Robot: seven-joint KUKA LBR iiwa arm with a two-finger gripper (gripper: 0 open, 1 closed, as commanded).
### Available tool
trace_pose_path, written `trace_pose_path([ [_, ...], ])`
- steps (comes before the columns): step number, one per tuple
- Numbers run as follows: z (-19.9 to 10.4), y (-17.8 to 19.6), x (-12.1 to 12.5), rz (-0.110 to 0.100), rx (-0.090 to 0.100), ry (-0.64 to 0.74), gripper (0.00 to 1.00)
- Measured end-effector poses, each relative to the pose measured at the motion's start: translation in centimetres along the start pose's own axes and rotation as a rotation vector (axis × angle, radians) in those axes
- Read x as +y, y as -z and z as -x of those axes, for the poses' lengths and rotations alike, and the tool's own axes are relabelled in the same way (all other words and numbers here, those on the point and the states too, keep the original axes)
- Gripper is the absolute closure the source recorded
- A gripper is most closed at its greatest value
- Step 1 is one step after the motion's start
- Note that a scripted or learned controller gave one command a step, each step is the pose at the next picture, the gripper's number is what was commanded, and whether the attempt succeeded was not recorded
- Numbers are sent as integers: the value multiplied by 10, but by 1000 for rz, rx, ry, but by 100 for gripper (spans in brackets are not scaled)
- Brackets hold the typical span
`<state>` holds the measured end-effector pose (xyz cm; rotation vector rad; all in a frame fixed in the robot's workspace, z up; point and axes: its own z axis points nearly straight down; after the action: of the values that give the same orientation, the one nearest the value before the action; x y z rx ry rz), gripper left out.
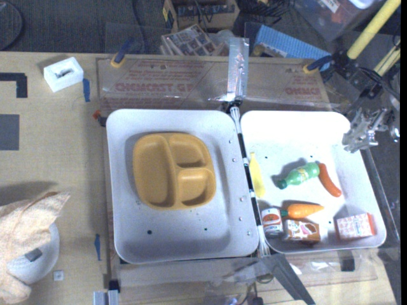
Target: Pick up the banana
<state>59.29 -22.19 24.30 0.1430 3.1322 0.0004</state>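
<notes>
While hovering at two o'clock over the far edge of the right bin (pixel 286 135), holding the claw (pixel 360 132) well apart from everything inside; whether wide or narrow, cannot tell from here. Finding the banana (pixel 255 173) at nine o'clock in that bin, lying lengthwise against the wall shared with the left bin (pixel 121 189), probably leaving little room for a grip on that side. Noting a green bottle (pixel 297 175) near it toward three o'clock, then a sausage (pixel 329 180), a carrot (pixel 304 209), a can (pixel 271 221) and two cartons (pixel 355 226) crowding five and six o'clock. Seeing a yellow divided tray (pixel 173 170) resting in the left bin. Spotting red lettering on the clear sheet (pixel 165 84) at twelve o'clock, too faint to make out; carton labels too small to read.
</notes>
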Motion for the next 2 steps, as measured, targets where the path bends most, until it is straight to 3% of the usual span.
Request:
trace_pose_path([
  [1, 15, 119, 1, -2, -6, 260, 100],
  [2, 15, 88, 1, 2, 1, 607, 100],
])
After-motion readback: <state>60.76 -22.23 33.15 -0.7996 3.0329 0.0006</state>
